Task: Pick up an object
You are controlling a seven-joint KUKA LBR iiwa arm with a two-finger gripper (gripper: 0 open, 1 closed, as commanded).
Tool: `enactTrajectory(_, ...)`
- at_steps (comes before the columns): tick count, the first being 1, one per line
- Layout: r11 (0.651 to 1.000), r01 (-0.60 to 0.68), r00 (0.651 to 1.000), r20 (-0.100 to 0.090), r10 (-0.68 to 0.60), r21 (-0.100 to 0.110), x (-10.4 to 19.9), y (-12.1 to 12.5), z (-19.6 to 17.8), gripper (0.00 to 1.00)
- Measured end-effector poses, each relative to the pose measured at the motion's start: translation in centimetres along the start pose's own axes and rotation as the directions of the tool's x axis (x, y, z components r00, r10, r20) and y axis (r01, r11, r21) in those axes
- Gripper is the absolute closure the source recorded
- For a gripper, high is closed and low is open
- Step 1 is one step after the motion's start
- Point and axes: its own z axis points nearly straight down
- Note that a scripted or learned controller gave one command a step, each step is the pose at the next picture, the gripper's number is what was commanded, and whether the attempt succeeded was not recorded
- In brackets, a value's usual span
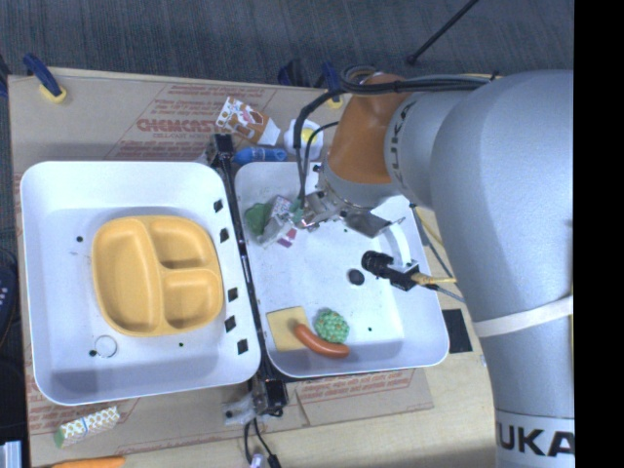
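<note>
Gripper (310, 213) low at right bin's (421, 351) 11 o'clock over crumpled wrapper (283, 208) (jaws' state: cannot tell), so centre on wrapper, clear of green item (256, 218).

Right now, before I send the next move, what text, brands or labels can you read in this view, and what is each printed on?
"UKA": large white letters on the arm base, cut off at the frame's lower edge.
"CHEMCAS...": red print on the cardboard sheet behind the left bin; its end and the smaller lines beneath are too blurred to read.
Red print on the cardboard strip below the right bin: too small to read.
Small carton behind the bins: printing unreadable.
</note>
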Motion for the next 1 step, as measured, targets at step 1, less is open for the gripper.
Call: enactTrajectory(1, 0.974, -0.226, 0.974, 0.0, 0.226, 0.0, -0.26, -0.13, 0.0, 0.0)
